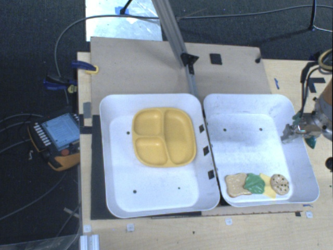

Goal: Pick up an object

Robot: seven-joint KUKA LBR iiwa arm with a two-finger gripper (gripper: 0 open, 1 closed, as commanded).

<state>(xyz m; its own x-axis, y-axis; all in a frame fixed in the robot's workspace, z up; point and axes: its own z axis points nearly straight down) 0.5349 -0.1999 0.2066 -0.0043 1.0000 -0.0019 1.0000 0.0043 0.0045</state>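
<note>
Several toy foods lie along the near edge of the right bin (244, 111): a tan bread slice (237, 185), a green leaf piece (254, 183), a yellow piece (268, 187) half under the leaf, and a round chocolate-chip cookie (280, 184). My gripper (295, 130) hangs at the right rim of this bin, well behind the cookie and apart from all the food. Nothing shows between its fingers.
The left bin (119, 191) bears a yellow three-compartment plate (164, 137) in its back half. A grey pole (171, 25) slants over the board behind the bins. A blue handheld device (58, 134) and cables lie left of the bench.
</note>
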